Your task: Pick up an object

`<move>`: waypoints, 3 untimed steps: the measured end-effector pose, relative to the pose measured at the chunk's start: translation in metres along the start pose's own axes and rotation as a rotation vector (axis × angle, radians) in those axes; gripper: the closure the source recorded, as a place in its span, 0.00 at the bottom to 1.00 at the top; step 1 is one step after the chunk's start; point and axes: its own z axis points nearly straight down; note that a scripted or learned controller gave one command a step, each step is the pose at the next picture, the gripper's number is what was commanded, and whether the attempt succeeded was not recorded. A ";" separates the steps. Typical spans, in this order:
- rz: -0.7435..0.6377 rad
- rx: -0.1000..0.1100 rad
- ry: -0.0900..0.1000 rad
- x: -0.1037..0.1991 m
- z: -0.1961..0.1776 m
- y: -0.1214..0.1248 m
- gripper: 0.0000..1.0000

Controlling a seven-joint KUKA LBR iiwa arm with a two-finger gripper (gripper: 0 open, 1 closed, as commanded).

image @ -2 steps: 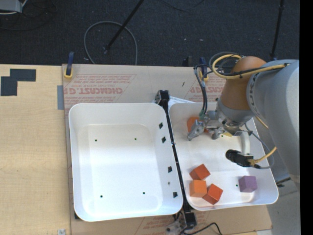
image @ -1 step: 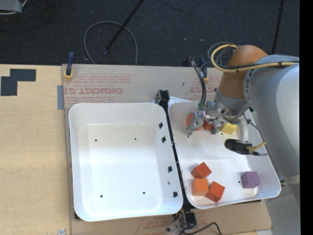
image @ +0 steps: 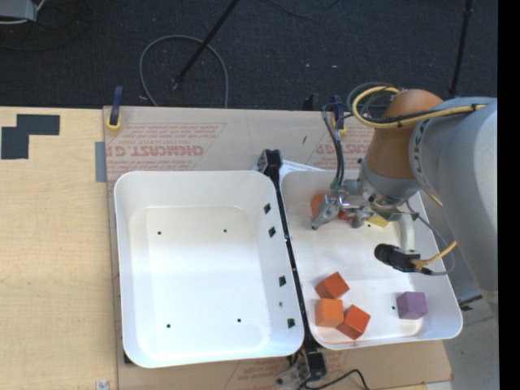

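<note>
My gripper (image: 340, 216) hangs low over the far part of the right bin (image: 370, 254), with its jaws spread open and nothing visible between them. An orange block (image: 316, 205) lies right beside the left finger, partly hidden by it. A small yellow piece (image: 379, 221) peeks out just to the right of the gripper. Toward the bin's near side sit three orange-red cubes (image: 332, 285) (image: 329, 311) (image: 355, 322) close together. A purple cube (image: 411, 305) rests alone at the near right.
The left bin (image: 195, 266) adjoins the right one along a black-clipped divider (image: 284, 250). The grey arm (image: 455, 177) and its cables cover the right bin's far right corner. Cardboard (image: 187, 140) lies under both bins.
</note>
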 end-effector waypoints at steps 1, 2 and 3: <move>0.006 0.024 0.001 -0.001 -0.001 0.026 0.00; 0.006 0.024 0.001 -0.001 0.000 0.026 0.00; 0.000 0.000 0.000 0.004 -0.001 -0.006 0.00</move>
